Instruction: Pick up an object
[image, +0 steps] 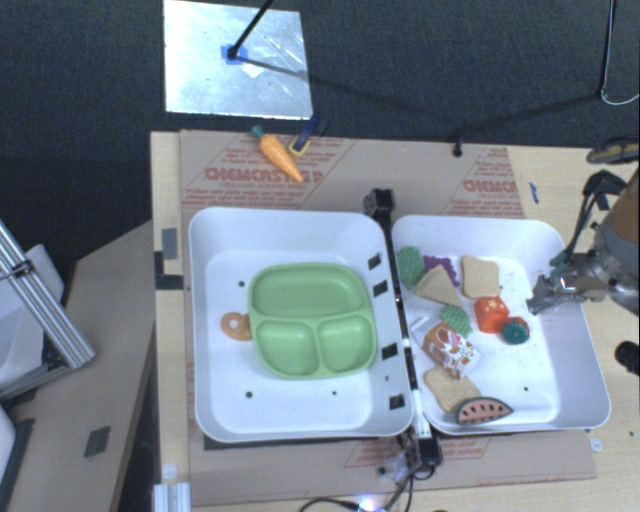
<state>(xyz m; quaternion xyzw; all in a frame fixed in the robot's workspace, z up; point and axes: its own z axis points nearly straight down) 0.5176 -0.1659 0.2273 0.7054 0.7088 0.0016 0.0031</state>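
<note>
Left bin (215, 300): green divided plate (312, 318) dead centre, small pretzel-shaped toy (237, 326) touching the plate's 9 o'clock edge. A toy carrot (280, 156) lies on the bench outside the bins, at the left bin's 12 o'clock.

Right bin (570, 390): play-food cluster in its left half. Green leafy piece (410, 265) and purple piece (442, 268) at top, toast slice (480, 275) beside them, wedge of bread (437, 287) below, patterned block (450, 348), cracker (440, 385), watermelon slice (484, 409) at 6 o'clock. Red-orange block (490, 314) and small teal ball (515, 331) sit furthest right.

Gripper (550, 292) is over the right bin's 3 o'clock side, nothing visible between its fingers. Can't tell how wide the jaws are; too small and dark.

Key relation: nearest candidates are the red-orange block and teal ball, near the gripper at its 8 o'clock. Block is compact, no clear long axis. My read: short move left and down, block is the easiest target.
</note>
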